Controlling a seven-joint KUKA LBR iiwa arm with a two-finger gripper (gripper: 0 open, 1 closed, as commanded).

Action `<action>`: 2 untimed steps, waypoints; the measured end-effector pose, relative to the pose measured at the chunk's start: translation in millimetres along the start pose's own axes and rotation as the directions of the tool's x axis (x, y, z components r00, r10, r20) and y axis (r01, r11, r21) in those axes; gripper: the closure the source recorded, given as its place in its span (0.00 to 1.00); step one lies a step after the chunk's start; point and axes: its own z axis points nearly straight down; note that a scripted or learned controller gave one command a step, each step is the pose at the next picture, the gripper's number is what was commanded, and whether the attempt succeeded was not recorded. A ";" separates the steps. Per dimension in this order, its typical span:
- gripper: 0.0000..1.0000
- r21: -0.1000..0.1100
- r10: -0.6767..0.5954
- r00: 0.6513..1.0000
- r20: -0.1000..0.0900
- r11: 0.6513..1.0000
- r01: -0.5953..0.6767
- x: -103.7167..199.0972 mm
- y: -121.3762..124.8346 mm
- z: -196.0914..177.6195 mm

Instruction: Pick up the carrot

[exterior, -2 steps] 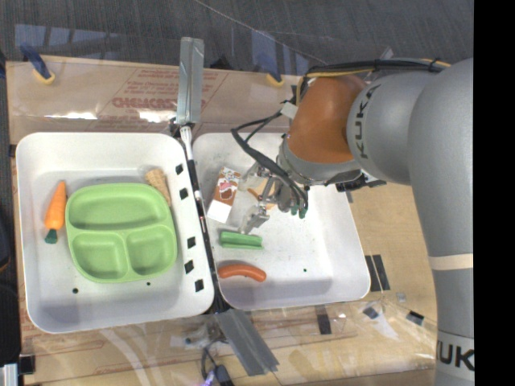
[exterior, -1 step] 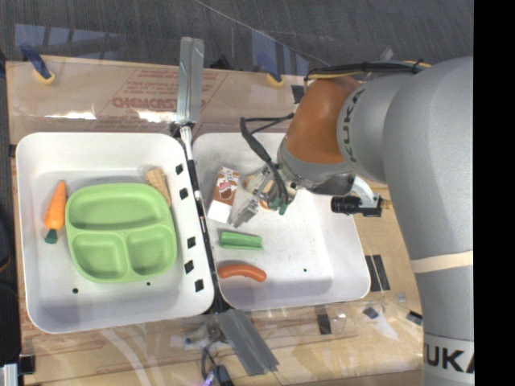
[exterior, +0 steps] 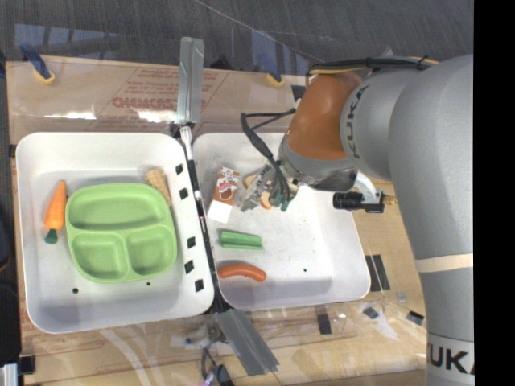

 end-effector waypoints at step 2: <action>1.00 0.002 0.189 0.982 -0.003 0.982 -0.189 48.0 79.1 -104.3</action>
